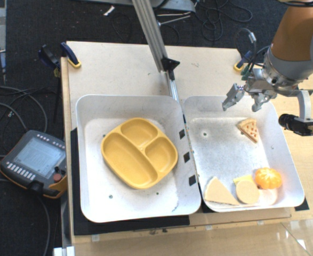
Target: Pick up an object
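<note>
Objects for picking lie in the right bin (284, 143): a waffle-like wedge (249, 129) near its far right edge, and along its near edge a pale wedge (218, 192), a pale round slice (247, 192) and an orange ball (267, 178), possibly a toy fruit. The gripper (245, 101) hangs above the bin's far edge, fingers spread apart, nothing between them. A yellow divided plate (139, 152) sits mid left bin (92, 196)
</note>
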### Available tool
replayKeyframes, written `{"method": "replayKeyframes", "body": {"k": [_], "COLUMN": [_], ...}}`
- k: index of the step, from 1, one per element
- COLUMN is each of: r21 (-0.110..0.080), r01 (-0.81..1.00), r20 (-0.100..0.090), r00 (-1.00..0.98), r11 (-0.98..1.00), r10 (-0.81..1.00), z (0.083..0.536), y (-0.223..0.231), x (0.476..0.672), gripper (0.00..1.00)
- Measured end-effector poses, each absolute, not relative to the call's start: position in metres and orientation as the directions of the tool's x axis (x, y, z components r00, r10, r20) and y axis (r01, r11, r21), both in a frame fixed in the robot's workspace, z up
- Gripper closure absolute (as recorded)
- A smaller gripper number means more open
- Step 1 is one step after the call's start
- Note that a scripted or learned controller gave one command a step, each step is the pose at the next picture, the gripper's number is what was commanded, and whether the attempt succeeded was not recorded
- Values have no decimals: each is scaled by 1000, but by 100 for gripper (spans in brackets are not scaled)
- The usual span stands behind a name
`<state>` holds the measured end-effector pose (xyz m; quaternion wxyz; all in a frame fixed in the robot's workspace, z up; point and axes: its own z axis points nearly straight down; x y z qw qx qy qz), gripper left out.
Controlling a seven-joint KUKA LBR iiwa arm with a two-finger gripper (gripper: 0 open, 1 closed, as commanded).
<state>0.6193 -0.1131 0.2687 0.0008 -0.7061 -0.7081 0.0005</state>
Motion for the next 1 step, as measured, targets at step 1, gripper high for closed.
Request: {"method": "replayKeyframes", "body": {"k": [1], "r21": [-2], "r01": [1000], "r20": [0], "r00": [-2], "r11": [2], "r10": [1000], "z": [269], "y": [-113], "x": [619], "gripper": [0]}}
